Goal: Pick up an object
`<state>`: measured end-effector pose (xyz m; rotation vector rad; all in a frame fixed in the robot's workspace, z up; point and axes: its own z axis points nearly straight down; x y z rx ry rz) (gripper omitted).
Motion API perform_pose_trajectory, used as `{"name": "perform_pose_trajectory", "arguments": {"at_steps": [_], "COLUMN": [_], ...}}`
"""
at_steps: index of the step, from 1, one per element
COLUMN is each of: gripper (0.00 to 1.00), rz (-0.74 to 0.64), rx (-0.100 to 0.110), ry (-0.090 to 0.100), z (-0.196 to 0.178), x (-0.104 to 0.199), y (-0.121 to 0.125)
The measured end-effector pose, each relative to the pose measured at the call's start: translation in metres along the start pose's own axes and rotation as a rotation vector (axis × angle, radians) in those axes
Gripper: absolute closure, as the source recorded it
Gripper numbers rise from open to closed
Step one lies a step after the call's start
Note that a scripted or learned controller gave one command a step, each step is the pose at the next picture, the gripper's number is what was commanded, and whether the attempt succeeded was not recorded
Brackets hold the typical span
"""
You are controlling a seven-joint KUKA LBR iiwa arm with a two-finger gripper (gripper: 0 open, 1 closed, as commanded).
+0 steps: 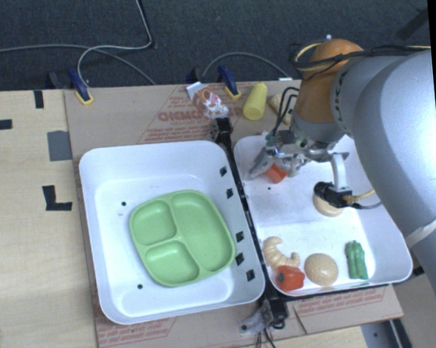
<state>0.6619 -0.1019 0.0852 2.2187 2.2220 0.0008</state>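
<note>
My gripper hangs low over the far left corner of the right bin. Its fingers stand open, one on each side of a small orange-red object that rests on the bin floor just under them. Nothing is lifted. Along the near edge of the same bin lie a cream curled piece, a red tomato-like thing, a tan egg-shaped thing and a green vegetable.
A green divided plate lies in the left bin. A black divider runs between the bins. Behind them on the cardboard lie a yellow cylinder and a small wrapped item. The arm's bulk covers the right side.
</note>
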Motion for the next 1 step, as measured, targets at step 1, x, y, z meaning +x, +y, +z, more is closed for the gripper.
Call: {"name": "perform_pose_trajectory", "arguments": {"at_steps": [1], "gripper": [1.0], "rz": [-0.001], "rx": [0.0], "ry": [-0.001], "z": [-0.0104], "x": [-0.0001], "y": [0.0002]}}
